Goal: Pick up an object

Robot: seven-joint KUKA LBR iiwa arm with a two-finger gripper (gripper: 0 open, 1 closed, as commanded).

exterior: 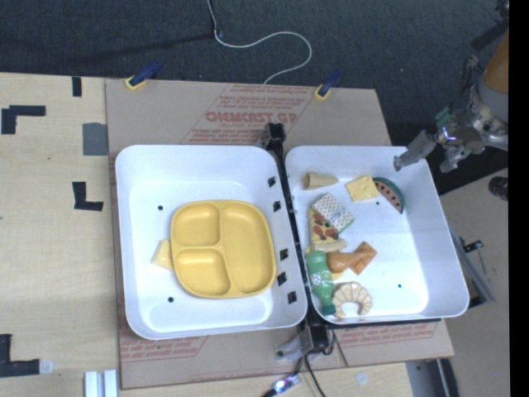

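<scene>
Two shallow white bins on worktop: left bin (136, 222), right bin (430, 246). One yellow three-compartment plastic plate (223, 248) in left bin. About eight toy food pieces in right bin, clustered along left side, including croissant (353, 298), watermelon slice (390, 193), cheese wedge (360, 188). Gripper (426, 149) hovering over right bin's far right corner, tilted; jaws state cannot tell.

two bins (136, 222), one plate (223, 248), eight toy foods (351, 259)

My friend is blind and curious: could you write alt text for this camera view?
A robot arm's gripper hovers at the far right corner of the right bin, which holds toy food. The left bin holds a yellow divided plate.
</scene>
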